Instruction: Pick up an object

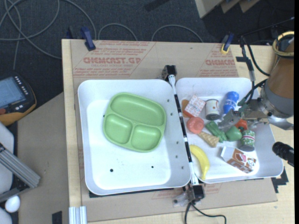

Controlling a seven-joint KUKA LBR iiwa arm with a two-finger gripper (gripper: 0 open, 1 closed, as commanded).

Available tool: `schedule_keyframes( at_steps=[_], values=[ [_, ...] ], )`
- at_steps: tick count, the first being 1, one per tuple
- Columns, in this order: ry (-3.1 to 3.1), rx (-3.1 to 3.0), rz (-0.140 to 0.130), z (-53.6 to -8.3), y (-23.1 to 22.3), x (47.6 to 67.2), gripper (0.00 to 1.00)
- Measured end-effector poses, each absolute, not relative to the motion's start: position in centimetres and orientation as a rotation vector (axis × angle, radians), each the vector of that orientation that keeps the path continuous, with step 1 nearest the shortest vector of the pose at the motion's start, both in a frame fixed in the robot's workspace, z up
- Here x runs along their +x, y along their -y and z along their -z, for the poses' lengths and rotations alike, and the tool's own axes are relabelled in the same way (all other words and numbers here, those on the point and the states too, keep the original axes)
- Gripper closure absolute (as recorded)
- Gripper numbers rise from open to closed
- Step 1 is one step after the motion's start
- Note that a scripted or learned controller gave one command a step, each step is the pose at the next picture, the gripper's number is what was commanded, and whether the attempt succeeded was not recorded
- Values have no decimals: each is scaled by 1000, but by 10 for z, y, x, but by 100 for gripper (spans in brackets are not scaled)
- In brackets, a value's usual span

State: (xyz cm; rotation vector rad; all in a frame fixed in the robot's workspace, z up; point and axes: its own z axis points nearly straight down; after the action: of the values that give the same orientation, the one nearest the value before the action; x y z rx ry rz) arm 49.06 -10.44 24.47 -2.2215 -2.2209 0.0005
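The right bin (210, 82) holds a jumble of small items: a yellow banana (201, 160) at the front left, a red tomato-like ball (195, 124), an orange and white packet (194, 106), a silver can (212, 109), a blue bottle (230, 101), green toy vegetables (232, 134), a small labelled tin (248, 140) and a brown printed box (243, 160). My gripper (232, 119) reaches in from the right and hangs low over the green vegetables, just below the blue bottle. The arm's wrist hides part of the pile.
The left bin (88, 139) holds a green divided plate (134, 121). A black divider (180, 120) runs between the bins. Blue clamps (87, 38) (227, 43) grip the bench's back edge. Cables lie on the floor behind, and a handheld screen (11, 94) sits at far left.
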Motion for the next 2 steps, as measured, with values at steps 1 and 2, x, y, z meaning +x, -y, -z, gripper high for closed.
schedule_keyframes(
  at_steps=[1,2],
  values=[
    [2218,-2221,-2,-176,155,523,0],
    [2223,-2223,2,-85,207,573,0]
  ],
)
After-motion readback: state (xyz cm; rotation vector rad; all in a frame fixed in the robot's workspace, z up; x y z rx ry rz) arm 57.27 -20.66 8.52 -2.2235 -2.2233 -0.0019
